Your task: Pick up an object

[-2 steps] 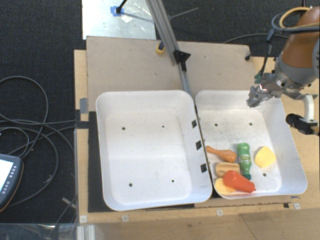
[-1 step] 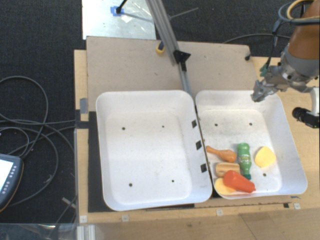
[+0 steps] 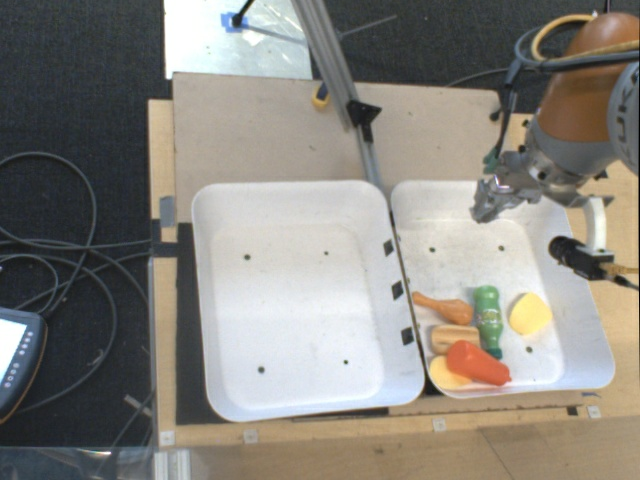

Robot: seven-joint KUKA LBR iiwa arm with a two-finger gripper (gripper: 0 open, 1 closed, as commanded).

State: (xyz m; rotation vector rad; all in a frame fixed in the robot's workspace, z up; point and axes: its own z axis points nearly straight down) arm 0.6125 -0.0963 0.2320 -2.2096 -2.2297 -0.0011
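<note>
My gripper (image 3: pixel 487 209) hangs over the far part of the right bin (image 3: pixel 590 308), well above and behind the toys. Near the bin's front lie a green bottle-shaped toy (image 3: pixel 488 318), a yellow lemon-like piece (image 3: pixel 530 314), an orange drumstick-shaped toy (image 3: pixel 446 308), a red pepper-like toy (image 3: pixel 476 362) and a tan bun-like piece (image 3: pixel 446 338). A pale yellow piece (image 3: pixel 443 372) peeks out beneath the red one. Nothing shows between the gripper and the toys.
The left bin (image 3: pixel 290 298) sits beside the right one, joined by black clips (image 3: pixel 397 290). A grey pole (image 3: pixel 335 63) slants across the back of the bench. Cables and a tablet (image 3: pixel 15 353) lie on the floor at left.
</note>
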